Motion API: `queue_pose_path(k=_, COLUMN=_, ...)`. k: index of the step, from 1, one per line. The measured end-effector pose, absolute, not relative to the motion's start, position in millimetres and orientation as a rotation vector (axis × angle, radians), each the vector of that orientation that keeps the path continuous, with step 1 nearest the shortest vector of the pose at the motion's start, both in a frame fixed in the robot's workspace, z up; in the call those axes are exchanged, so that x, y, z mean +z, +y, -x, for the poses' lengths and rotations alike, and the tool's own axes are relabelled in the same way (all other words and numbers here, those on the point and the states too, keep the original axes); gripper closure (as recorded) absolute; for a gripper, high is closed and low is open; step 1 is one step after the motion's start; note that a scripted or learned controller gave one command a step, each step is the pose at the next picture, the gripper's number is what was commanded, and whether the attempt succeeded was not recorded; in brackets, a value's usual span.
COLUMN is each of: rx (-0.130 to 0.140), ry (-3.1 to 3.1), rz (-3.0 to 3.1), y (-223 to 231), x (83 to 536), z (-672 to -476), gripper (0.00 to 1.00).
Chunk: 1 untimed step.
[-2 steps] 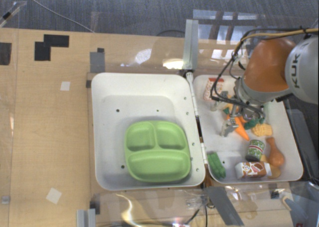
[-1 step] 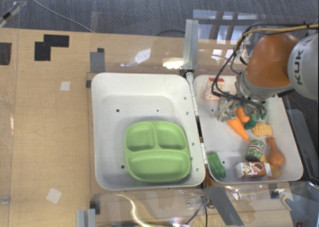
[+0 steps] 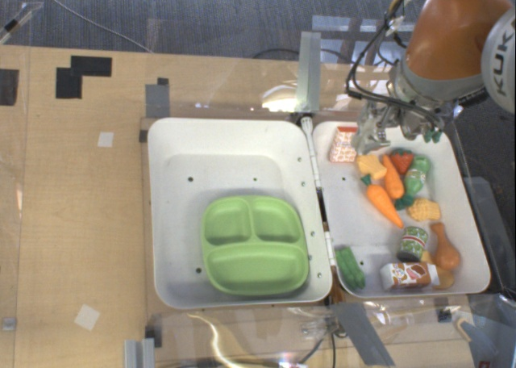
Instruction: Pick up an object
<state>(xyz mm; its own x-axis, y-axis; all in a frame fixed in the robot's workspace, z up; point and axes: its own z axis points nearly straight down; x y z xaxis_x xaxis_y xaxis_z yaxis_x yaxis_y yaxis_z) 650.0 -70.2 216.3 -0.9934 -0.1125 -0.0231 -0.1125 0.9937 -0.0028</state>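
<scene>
The claw (image 3: 372, 134) hung over the far left part of the right bin (image 3: 476, 273), under the grey wrist and its orange band; whether it was open or closed could not be told, since the metal parts blurred together from above. No object could be seen gripped in it.

Just beside the claw, to its left, a small red-and-white packet (image 3: 343, 147) lay against the bin's far left corner. Just near of the claw sat a yellow toy piece (image 3: 372, 166), touching a cluster of toy food: two orange carrots (image 3: 384, 206), a red-and-green piece (image 3: 409, 166) and a yellow corn cob (image 3: 425, 211). Nearer still lay a green-labelled can (image 3: 414, 241), a brown drumstick (image 3: 444, 248), a red-labelled can on its side (image 3: 409, 276) and a green pickle-like piece (image 3: 350, 268) at the near left corner.

The left bin (image 3: 185, 148) held a green divided plate (image 3: 255, 244) in its near right part. Both bins rested on the wooden desk (image 3: 72, 221).
</scene>
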Motion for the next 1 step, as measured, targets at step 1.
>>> queue_pose_path(k=1, rx=-0.001, ry=3.121, rz=-0.013, y=-81.9, x=301.8, z=-671.6, gripper=1.0)
